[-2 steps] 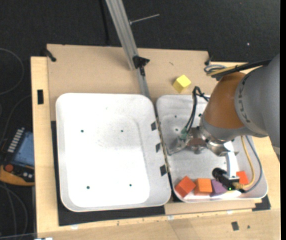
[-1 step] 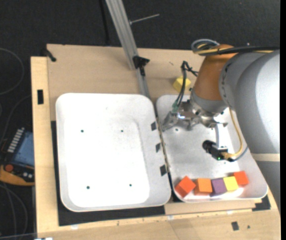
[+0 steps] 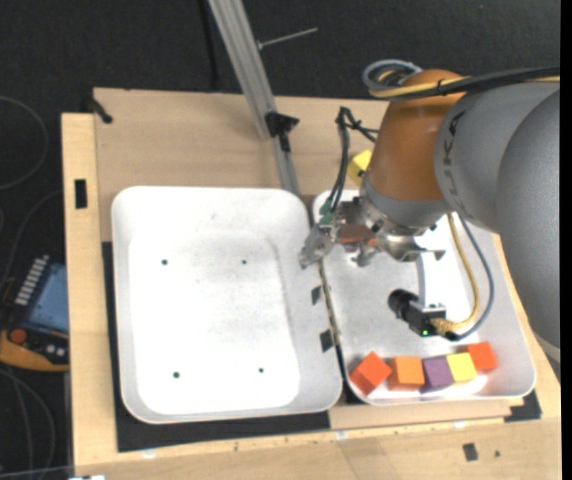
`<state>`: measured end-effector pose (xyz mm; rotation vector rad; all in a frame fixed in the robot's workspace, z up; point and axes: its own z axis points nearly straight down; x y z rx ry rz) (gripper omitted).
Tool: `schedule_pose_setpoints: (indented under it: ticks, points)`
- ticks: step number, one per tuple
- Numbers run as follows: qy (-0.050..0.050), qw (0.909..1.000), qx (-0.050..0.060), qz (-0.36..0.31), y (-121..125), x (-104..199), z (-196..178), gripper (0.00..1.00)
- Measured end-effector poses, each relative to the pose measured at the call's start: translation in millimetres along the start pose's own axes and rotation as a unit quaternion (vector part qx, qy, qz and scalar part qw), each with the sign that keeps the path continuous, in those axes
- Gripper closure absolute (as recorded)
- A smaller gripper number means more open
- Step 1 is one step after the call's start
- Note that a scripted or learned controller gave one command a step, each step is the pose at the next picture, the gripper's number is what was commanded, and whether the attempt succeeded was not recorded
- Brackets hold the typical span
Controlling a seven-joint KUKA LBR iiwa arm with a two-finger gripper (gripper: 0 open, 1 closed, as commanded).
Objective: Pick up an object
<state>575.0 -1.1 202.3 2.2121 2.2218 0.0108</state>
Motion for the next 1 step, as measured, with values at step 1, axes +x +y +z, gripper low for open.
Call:
schedule_pose_setpoints:
  ticks: [1]
  points:
    - [0.001,1.0,0.003,-0.003,1.5,81.6,-26.4,0.0]
